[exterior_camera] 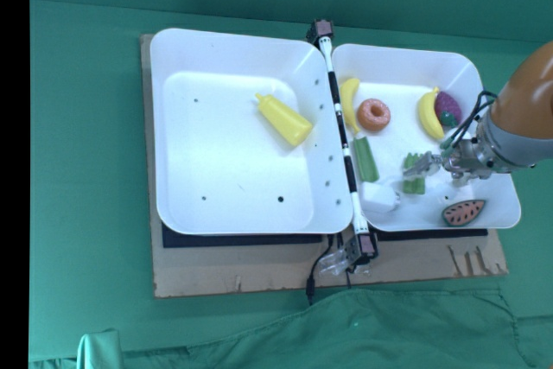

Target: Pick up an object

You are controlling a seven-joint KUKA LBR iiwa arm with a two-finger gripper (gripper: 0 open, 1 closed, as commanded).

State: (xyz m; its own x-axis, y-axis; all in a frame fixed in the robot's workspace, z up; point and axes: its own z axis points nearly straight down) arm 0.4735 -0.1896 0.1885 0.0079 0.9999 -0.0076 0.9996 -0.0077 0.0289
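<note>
While the gripper (pixel 421 168) hangs low over the right bin (pixel 497 220), near the middle of its floor, we see its pale fingers reaching toward the bin's centre and lying right at a small green ridged piece (pixel 416 172). We cannot make out how far apart the fingers stand, nor whether the green piece sits between them or merely beneath them, so we claim no hold.

We judge that piece to be the object in hand for this try. It looks like a hollow plastic toy vegetable: light, stiff, smooth enough to skid on the white floor if pushed from one side. We would take it across its narrow width, at mid-length, with the fingers squared to its long sides.

Moving outward, a green cucumber (pixel 366 159) lies toward the bin's left wall, a white lump (pixel 378 197) near the front left corner, and a watermelon slice (pixel 464 212) near the front right corner. Toward the back edge rest a doughnut (pixel 373 114), a yellow banana (pixel 428 115) touching a purple fruit (pixel 448 108), and a second yellow piece (pixel 348 95) against the left wall. In the left bin (pixel 173 56), a yellow squeeze bottle (pixel 283 120) lies alone, toward the back right.

As for the arm (pixel 529 104), it comes in over the right bin's right edge, orange band above the grey wrist, the wrist angled down and leftward, cables looped behind it.
</note>
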